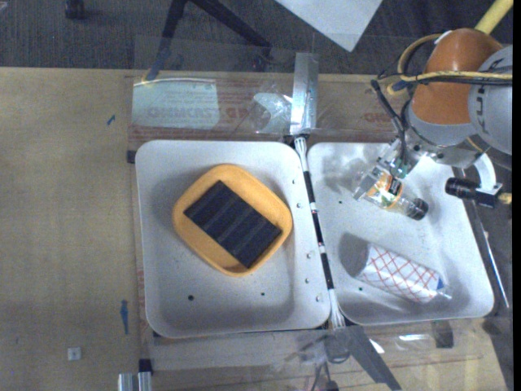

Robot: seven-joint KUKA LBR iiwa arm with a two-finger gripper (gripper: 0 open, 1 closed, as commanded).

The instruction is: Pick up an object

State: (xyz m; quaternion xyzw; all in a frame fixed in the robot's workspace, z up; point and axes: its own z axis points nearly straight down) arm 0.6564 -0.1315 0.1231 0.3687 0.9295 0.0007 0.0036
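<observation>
My gripper [379,181] reaches down into the back of the right bin [480,275], below the orange band of the arm [456,63]. It sits directly over or against a small clear bottle [400,200] with an orange label and a dark cap that points right. The view does not show whether the bottle is held. A white tube [399,274] with a red cross-hatch print lies on its side near the front of the same bin. In the left bin [163,300] rests a yellow-orange rounded pad [232,218] with a black ribbed panel on top.
A metal divider strip [317,235] runs between the two bins. A crumpled clear plastic piece [273,108] and a metal bracket [304,96] lie behind the bins. A black cylinder [466,190] juts from the arm at the right bin's rim.
</observation>
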